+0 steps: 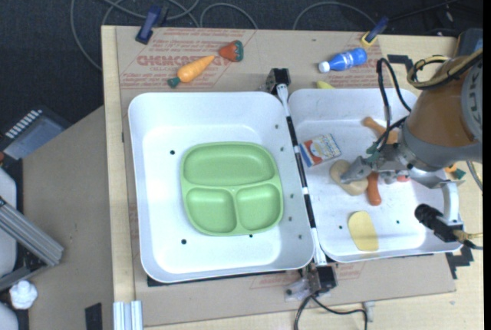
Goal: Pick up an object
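On the tabletop (230,52) the right bin (406,102) keeps a beige round piece (347,175) and an orange stick (374,190) under your gripper (367,167), whose state I cannot tell, so lower slowly onto one piece alone.

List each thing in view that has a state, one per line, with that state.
Green divided plate: upright, flat in the left bin.
Blue bottle: lying on its side on the bench, behind the right bin.
Toy carrot: lying flat on the bench.
Small carton: lying in the right bin.
Yellow piece: lying flat in the right bin.
End effector: low in the right bin, over a tan piece.
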